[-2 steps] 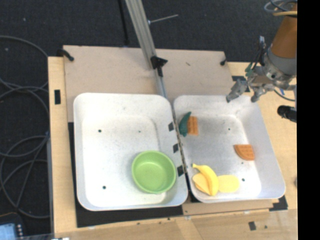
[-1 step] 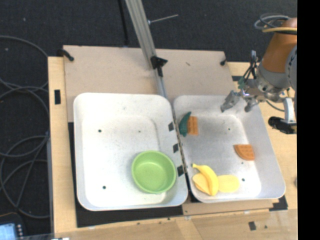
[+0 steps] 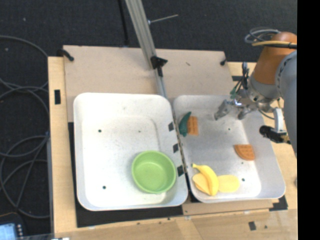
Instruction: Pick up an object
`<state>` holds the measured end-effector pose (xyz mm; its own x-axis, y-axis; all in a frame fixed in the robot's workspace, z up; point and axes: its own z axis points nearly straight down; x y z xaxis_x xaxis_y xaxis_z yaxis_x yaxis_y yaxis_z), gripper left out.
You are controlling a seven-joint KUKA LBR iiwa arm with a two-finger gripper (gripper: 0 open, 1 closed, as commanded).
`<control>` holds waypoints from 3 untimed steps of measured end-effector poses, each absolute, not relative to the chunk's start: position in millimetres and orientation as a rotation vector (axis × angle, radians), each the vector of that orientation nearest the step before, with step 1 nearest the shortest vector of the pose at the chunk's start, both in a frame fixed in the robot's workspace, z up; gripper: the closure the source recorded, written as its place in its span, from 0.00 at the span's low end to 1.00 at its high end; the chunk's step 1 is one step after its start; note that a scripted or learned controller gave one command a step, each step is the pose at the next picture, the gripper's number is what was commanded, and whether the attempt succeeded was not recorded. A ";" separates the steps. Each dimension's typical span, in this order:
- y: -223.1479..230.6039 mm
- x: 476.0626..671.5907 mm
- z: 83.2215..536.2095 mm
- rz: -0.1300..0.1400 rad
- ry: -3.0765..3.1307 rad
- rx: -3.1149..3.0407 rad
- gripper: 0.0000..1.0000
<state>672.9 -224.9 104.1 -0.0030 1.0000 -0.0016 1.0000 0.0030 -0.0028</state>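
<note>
gripper [image 3: 230, 113] | fingers spread | nothing between them | over right bin [image 3: 270, 184]

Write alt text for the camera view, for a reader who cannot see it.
The gripper hangs open over the right bin, holding nothing. That bin holds a banana, an orange slice-shaped piece and a green-and-orange item; the left bin holds a green bowl.

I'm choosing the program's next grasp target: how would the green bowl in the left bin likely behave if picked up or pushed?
The green bowl looks like stiff moulded plastic, so probably light and rigid. Its smooth, rounded wall may slip from the fingers unless gripped over the rim. Sitting upright on the flat floor of the left bin, it would likely slide when pushed, not tip.
</note>
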 end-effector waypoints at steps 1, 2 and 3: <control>-226.3 675.1 120.2 0.001 -2.234 -2.221 1.00; -226.7 678.9 186.4 -0.007 -2.233 -2.222 1.00; -227.8 679.9 206.6 -0.004 -2.233 -2.216 1.00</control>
<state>679.9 -227.8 206.6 -0.0072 1.0000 -0.0015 1.0000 0.0072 0.0047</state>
